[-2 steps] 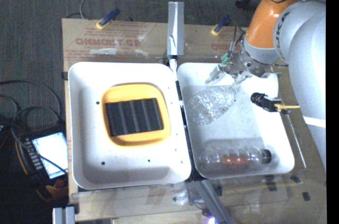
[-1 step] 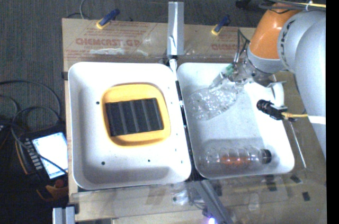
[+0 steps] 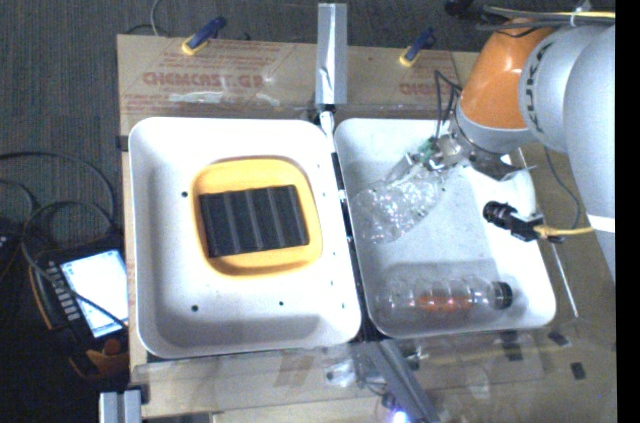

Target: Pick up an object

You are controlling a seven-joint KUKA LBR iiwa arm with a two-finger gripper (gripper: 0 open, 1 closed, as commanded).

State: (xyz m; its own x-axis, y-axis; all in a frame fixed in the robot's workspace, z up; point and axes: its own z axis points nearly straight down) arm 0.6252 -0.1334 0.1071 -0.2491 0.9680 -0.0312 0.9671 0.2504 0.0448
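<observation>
- The gripper (image 3: 440, 154) is down at the back of the right bin (image 3: 352, 211), under the orange band (image 3: 497, 89) of the arm (image 3: 580, 101) — whether it is apart, together or clamped on anything, I cannot tell from this angle.
- A crumpled clear bottle (image 3: 400, 201) lies tilted right below it, its upper end up against the gripper, its body slanting down toward the bin's left wall.
- Plenty of bare white floor to the right of that bottle, out to the right rim.
- A second clear bottle (image 3: 445, 296) with a dark cap lies on its side along the front wall — tight against that edge, cap pointing right.
- Between the two bottles there is a strip of open floor; they sit apart.
- Over in the left bin (image 3: 160, 241), a yellow tray (image 3: 258, 216) with a dark ribbed insert sits in the middle, with bare floor on all four sides.
- The two bins meet at a narrow seam, and a metal post (image 3: 331, 56) stands at its back end.
- Two blue clamps (image 3: 203, 34) hold the board (image 3: 200, 76) behind the bins.
- A tablet (image 3: 92, 289) lies on the floor, well left of the bench.
</observation>
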